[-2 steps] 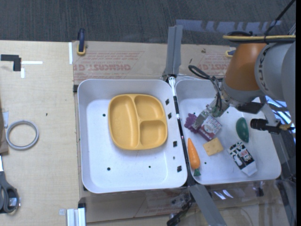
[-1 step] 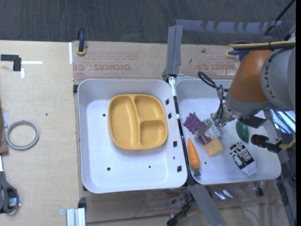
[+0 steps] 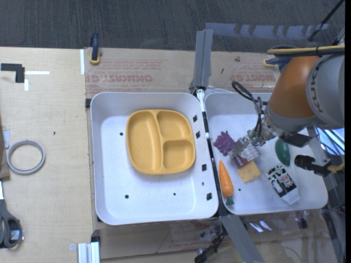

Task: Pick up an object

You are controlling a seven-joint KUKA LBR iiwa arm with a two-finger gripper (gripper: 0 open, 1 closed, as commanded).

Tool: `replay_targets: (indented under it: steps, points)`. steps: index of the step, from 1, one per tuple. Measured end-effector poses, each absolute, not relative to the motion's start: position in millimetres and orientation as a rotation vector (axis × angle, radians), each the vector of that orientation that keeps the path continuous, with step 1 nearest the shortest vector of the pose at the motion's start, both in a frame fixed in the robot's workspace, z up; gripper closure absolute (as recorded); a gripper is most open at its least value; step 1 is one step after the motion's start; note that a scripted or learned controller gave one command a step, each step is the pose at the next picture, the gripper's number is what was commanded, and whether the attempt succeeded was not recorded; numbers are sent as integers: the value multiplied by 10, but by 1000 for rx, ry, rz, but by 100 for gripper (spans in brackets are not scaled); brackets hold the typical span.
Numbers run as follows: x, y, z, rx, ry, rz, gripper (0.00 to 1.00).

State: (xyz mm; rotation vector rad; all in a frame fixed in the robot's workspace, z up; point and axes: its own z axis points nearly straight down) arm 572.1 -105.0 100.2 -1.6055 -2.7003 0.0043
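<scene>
The grey arm's gripper (image 3: 248,147) hangs low in the right white bin (image 3: 318,201), just above a small yellow block (image 3: 249,172); whether its fingers are apart or together cannot be told.

The block lies at about nine o'clock of the bin's centre, with a purple grape cluster (image 3: 224,142) near it at eleven o'clock and an orange plastic carrot (image 3: 225,179) just beside it at eight o'clock. It looks light, stiff and flat-sided, probably best pinched across its two short faces. The carrot seems smooth and tapered, so likelier to slip. A yellow divided plate (image 3: 160,141) lies in the left white bin (image 3: 109,201).
</scene>
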Motion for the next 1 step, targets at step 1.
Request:
replay_targets:
  steps: [1]
  points:
    - [5997, -580, 1912, -1914, -2492, 4, 100]
